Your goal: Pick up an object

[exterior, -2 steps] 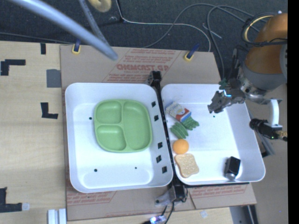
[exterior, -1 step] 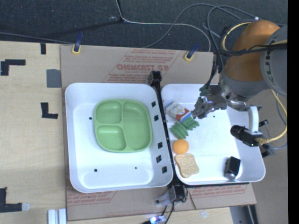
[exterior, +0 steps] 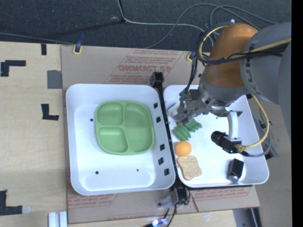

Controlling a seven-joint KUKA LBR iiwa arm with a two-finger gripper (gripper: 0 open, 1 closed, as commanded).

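Arm: enters from 3 o'clock, wrist bent down; gripper (exterior: pixel 182 111) over the green item (exterior: pixel 186 128); finger state seemingly hidden, cannot tell.

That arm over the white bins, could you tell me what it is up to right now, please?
The grey and orange arm reaches in over the right bin, with its gripper low near that bin's upper left corner, just above a green leafy item. An orange ball and a slice of toast lie below it, apart from the gripper. The left bin holds a green divided plate. Nothing looks lifted.
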